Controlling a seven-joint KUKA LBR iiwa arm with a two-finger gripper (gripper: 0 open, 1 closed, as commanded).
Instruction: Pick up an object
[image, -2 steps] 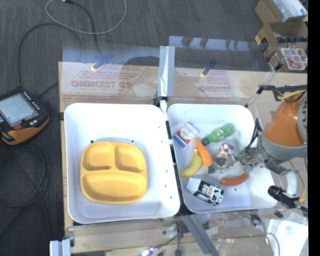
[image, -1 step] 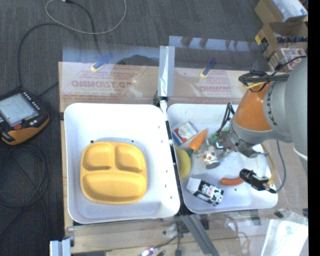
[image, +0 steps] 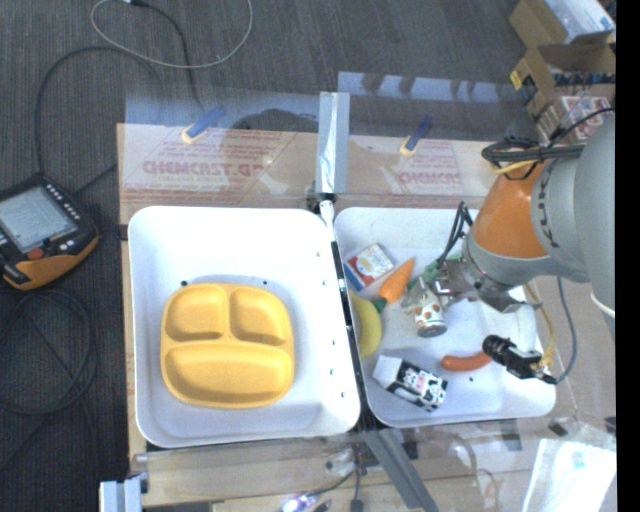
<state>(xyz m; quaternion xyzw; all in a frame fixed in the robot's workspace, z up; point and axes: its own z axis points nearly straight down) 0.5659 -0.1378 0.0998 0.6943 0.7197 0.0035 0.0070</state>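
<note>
Robotics lab, teach pendant (image: 40, 228) on dark carpet, loose cables (image: 170, 40), taped bench (image: 300, 165), stacked cardboard boxes (image: 560, 50)

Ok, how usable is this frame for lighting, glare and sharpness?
Camera view: even lighting, soft shadows; the left bin with the yellow tray reads clearly; the clear panel behind shows faint glare; small items by the gripper are slightly soft.

Faint red "CHEMCAST" lettering — mirrored — on the clear sheet (image: 205, 168) behind the bins.
</note>
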